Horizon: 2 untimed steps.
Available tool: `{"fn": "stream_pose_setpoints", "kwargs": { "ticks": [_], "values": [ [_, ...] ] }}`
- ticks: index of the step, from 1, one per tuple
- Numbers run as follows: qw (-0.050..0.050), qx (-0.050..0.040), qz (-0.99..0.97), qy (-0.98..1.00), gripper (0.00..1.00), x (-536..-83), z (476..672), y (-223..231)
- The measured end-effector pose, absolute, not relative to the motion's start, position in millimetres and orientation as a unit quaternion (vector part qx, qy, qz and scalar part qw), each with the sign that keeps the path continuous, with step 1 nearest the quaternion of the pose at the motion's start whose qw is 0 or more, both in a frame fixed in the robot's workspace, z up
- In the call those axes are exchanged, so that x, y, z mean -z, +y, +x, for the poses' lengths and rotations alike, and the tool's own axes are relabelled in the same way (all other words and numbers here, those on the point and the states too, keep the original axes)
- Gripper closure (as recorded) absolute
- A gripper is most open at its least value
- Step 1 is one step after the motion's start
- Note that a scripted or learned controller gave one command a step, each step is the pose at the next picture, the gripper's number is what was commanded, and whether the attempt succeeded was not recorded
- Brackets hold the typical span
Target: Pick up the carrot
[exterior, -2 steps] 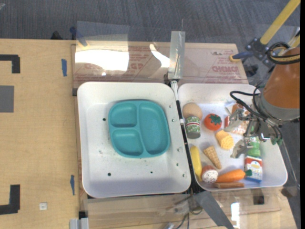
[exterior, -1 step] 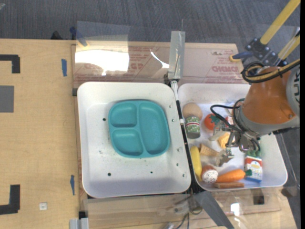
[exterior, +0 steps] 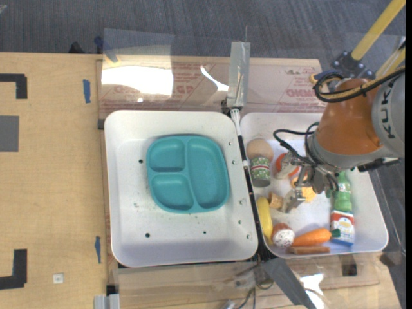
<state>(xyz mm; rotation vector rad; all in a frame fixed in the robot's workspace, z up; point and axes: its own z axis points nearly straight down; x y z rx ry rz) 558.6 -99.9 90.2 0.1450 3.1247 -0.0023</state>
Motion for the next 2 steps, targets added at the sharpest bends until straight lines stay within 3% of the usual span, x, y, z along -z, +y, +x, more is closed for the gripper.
{"fn": "stream_pose_setpoints", "kwargs": {
  "ticks": [1, 2],
  "values": [
    [0.007, 0.0000, 0.189, 0.982, 0.00, -90.3, 543.2, -97.4],
    [0.005, -0.0026, 0.449, 0.893, 0.00, -89.6, 565.4, -101.3]
  ]
}}
